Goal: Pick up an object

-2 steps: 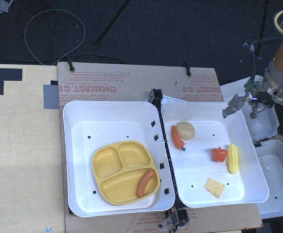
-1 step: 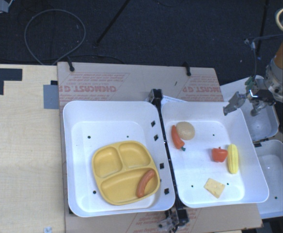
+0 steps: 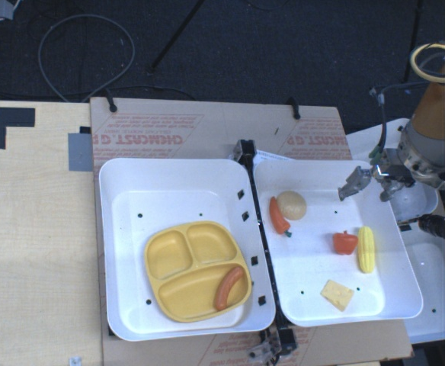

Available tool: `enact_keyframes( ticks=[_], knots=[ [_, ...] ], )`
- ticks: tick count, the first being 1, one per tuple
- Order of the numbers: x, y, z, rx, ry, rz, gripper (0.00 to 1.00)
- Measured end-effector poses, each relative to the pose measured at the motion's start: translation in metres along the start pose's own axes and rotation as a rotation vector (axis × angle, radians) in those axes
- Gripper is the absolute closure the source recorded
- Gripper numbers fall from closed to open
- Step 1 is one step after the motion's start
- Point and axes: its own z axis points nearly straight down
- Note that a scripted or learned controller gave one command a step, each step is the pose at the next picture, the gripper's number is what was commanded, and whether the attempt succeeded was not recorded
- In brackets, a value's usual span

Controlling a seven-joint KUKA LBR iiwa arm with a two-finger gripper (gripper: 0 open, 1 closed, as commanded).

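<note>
The gripper hung with its fingers spread and nothing between them, over the right bin's upper edge at about one o'clock. Nearest below it, toward three o'clock of that bin, lay the corn cob, touching a red pepper. The cob looked light, stiff and smooth, likely best pinched across its narrow middle.

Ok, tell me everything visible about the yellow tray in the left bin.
The tray is yellow, looks like plastic, and has rounded corners and three compartments: two small ones at the far side and one long one at the near side. It lies flat on the floor of the left bin, turned at a slight angle. A sausage lies in the long compartment, at its right end.
</note>
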Motion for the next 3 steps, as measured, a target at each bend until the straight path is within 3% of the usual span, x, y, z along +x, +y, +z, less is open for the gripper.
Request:
enact_keyframes(
  ticks=[2,3],
  knots=[
    [0.005,0.001,0.108,0.001,0.001,0.001,0.00],
    [0.004,0.001,0.094,-0.003,-0.001,0.002,1.00]
  ],
)
